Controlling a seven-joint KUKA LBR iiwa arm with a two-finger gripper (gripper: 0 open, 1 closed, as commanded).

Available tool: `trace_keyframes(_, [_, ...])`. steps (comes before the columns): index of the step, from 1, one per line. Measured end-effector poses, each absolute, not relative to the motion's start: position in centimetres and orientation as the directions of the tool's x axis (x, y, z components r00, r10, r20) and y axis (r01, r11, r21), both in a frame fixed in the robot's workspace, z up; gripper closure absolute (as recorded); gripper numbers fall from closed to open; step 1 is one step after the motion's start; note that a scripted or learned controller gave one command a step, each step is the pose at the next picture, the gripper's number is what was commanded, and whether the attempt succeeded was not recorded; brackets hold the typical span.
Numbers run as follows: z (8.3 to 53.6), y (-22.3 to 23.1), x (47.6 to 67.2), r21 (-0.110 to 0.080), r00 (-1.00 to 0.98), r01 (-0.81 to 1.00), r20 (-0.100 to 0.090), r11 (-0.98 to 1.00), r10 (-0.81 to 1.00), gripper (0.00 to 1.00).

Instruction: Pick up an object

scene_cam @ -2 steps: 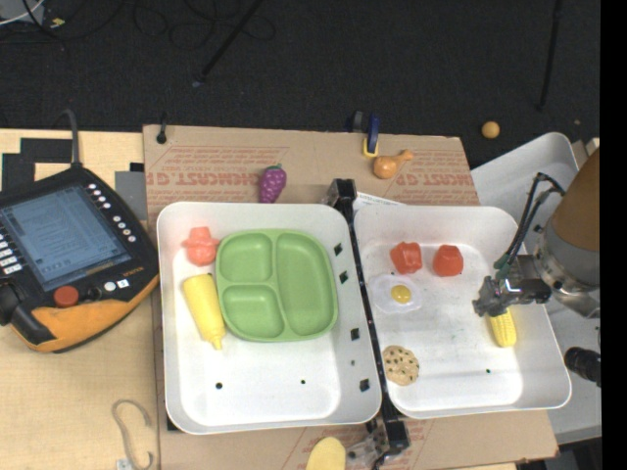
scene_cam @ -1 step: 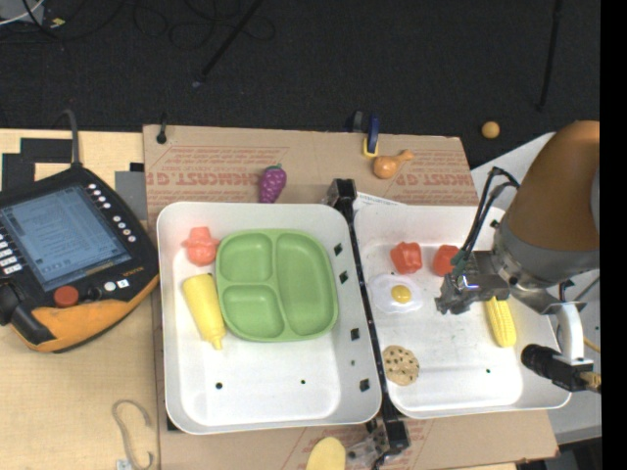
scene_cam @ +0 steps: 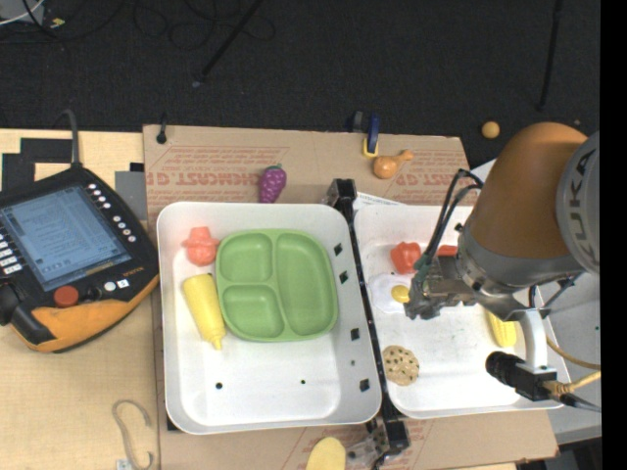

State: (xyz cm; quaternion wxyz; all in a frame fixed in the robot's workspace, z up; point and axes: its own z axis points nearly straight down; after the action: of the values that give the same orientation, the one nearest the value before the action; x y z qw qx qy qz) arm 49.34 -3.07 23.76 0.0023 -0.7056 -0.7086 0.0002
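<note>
from the camera above, the gripper (scene_cam: 423, 302) hangs low over the right bin (scene_cam: 460, 395), near its left wall, with the grey arm (scene_cam: 534, 213) and its orange band bulking in from the right. whether it is clenched or released, i cannot tell; the wrist hides that.

in the right bin i count four small things: a red toy pepper (scene_cam: 406, 257) toward the far left corner, a small yellow piece (scene_cam: 400, 293) just beside the gripper, a chocolate-chip cookie (scene_cam: 400, 364) near the front left corner, and a yellow corn-like piece (scene_cam: 504, 332) by the right side, partly under the arm. the cookie is round, so it points no way.

the left bin (scene_cam: 255, 399) holds three things: one green divided plate (scene_cam: 275, 286) in the middle, one yellow squeeze bottle (scene_cam: 205, 308) along the left wall with its long axis running front to back and nozzle toward the front, and one pink toy (scene_cam: 200, 246) in the far left corner.

behind the bins, on cardboard with mirrored red print i can't read, lie purple grapes (scene_cam: 272, 182) and an orange pear-shaped toy (scene_cam: 390, 164). a teach pendant (scene_cam: 69, 253) sits at the bench's left edge.
</note>
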Motion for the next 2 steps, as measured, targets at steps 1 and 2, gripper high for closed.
trace_keyframes(1, [21.75,-1.30,49.05,-0.005,0.000,1.000,0.001,0.000,1.000,1.00])
trace_keyframes(2, [22.13,-2.10,49.82,-0.003,0.000,1.000,0.000,0.000,1.000,1.00])
